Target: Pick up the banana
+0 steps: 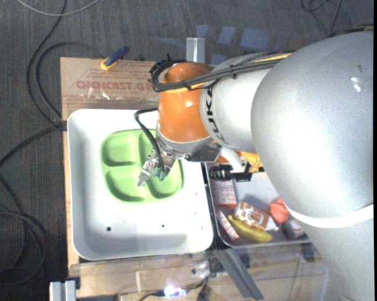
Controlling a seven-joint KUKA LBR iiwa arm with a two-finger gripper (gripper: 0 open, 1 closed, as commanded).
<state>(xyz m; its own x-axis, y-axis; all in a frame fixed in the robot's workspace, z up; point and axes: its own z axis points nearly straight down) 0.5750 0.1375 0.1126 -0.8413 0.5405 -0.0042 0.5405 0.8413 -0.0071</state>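
Observation:
The yellow banana (249, 232) lies in the right bin (221, 238), near its front edge, beside a small orange-and-white box (251, 216). My gripper (150, 173) hangs over the left bin (88, 224), above the green divided plate (125, 162), well to the left of the banana. The fingers point down at the plate's right compartment; nothing shows between them.
The big grey arm covers most of the right bin. A dark bottle with a red label (224, 190), a red-orange object (278, 212) and a dark object (292, 229) lie around the banana. A cardboard sheet (106, 86) lies behind the left bin.

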